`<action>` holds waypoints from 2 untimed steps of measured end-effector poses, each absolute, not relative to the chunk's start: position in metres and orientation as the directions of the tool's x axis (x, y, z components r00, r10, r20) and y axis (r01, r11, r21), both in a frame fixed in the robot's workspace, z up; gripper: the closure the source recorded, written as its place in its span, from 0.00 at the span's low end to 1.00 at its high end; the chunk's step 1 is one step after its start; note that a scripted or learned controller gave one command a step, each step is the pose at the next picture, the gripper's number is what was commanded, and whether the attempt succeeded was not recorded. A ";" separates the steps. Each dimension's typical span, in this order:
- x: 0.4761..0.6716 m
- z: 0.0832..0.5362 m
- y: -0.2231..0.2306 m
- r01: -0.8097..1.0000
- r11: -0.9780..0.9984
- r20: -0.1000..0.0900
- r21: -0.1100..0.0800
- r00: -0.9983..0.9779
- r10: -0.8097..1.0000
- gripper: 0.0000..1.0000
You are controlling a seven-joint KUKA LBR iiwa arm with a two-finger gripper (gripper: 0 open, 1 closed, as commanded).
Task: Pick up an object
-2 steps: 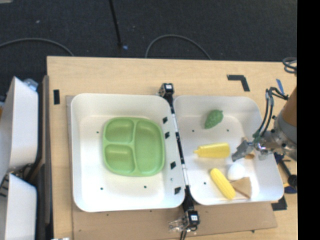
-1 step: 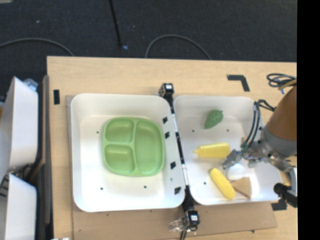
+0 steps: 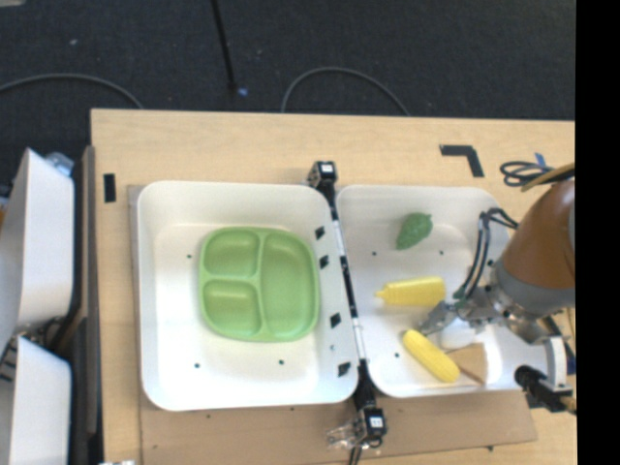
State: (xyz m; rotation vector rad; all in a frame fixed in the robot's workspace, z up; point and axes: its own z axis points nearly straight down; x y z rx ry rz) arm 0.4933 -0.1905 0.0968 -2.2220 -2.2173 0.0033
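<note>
- Dark carpet with cables is lying behind the pale wooden worktop [image 3: 242, 143] you are looking down on.
- Your left bin [image 3: 165, 356] is carrying a green divided tray [image 3: 259, 283].
- Your right bin [image 3: 387, 211] is holding a green leafy piece [image 3: 415, 230], a yellow block [image 3: 412, 292], a yellow corn cob [image 3: 431, 355] and a tan wedge [image 3: 469, 362].
- Your end effector [image 3: 451, 318] is hanging low between the block and the cob; whether it is gripping anything, you cannot tell.

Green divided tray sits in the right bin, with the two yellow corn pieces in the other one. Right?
No. The camera view shows the green divided tray in the left bin. The two yellow corn pieces lie in the right bin, the other one.
</note>
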 end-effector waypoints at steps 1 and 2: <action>0.495 0.107 -0.191 1.000 -0.006 0.002 -0.003 0.006 1.000 1.00; 0.502 0.167 -0.195 1.000 0.003 -0.002 0.004 -0.003 1.000 1.00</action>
